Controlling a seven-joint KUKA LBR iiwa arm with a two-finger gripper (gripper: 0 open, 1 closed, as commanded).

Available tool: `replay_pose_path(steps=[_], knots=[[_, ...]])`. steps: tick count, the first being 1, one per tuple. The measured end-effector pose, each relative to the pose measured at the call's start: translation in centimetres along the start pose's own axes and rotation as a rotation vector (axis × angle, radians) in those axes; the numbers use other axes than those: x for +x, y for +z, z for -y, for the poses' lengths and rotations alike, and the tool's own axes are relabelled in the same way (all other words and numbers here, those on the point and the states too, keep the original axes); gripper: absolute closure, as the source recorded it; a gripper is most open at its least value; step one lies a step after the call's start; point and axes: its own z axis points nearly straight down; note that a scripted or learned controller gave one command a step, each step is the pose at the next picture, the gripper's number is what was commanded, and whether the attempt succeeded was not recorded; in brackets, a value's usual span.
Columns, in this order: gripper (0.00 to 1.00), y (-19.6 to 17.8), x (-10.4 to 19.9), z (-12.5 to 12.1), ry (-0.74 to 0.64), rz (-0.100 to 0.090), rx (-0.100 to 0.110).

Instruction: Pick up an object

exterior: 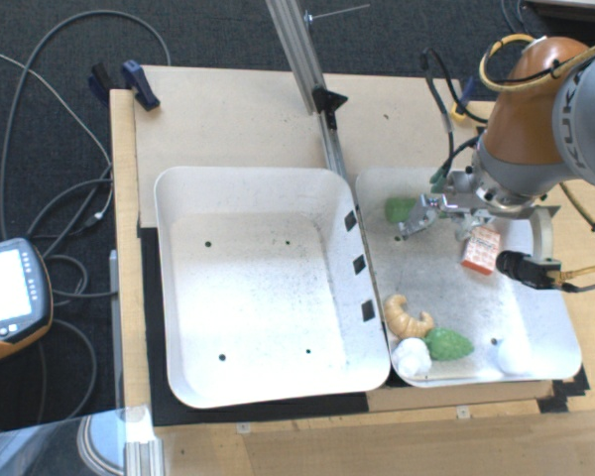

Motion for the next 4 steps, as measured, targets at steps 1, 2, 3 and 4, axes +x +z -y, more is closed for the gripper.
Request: replay_pose_path(steps=[1, 2, 3, 4], knots=[[0.00, 4.5, -0.5, 0.3, 0.000, 0.000, -0.001], [1.00, 3.0, -0.4, 0.1, -0.001, 0.000, -0.009], [1.00, -3.1, -0.2, 0.7, -0.003, 0.003, -0.016], [1.00, -9.5, 0.2, 1.0, -0.003, 0.003, -0.018]])
